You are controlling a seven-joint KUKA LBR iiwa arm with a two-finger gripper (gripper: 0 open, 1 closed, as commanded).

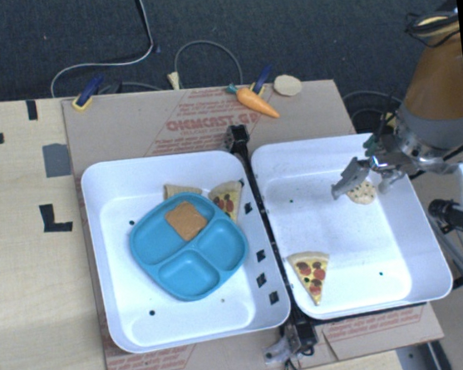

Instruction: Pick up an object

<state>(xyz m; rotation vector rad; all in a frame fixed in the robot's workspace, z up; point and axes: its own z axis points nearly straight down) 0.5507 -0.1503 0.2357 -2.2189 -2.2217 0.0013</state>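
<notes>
Nearest, a triangular toy pizza slice (311, 274) lies in the right white bin (411, 283). Beyond it, still in that bin, the grey 2-finger gripper (358, 183) hangs with fingers spread open, a pale round cookie (363, 195) just beneath them. Left of that bin sits a blue divided plate (190, 247); past the bin's far rim lies an orange toy carrot (256, 103).

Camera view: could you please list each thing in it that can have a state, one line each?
tool: over the right bin, a cookie beside its tips; grip unclear
cookie: at the tool, contact unclear
right bin: holds a pizza slice lying flat
blue tray: in the left bin, a brown toast in one compartment
carrot: lying on the cardboard behind the bins
</notes>
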